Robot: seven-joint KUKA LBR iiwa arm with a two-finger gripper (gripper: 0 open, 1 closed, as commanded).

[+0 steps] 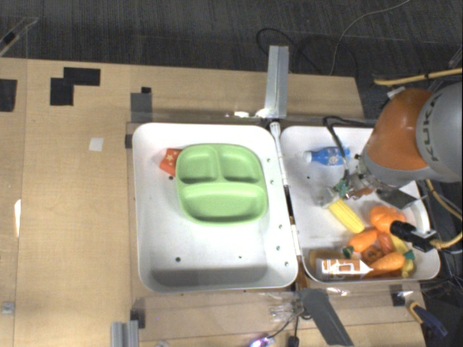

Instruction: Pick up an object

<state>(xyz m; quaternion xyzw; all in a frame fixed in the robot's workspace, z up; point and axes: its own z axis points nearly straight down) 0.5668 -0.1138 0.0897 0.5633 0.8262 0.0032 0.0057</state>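
Note:
My gripper [346,189] hangs low in the right bin [307,194], beneath the grey and orange wrist. It is just above the upper end of a yellow corn cob [346,216] and below a small blue bottle [327,155]. Nothing is visibly held by it. To the right lie an orange fruit [385,217] and carrots [363,240]. A brown packet [340,267] rests by the front wall.
The left bin [155,259] holds a green divided plate [219,182] with a red item [169,162] peeking out at its left edge. A metal post [275,82] stands behind the bins. Cables run along the right side.

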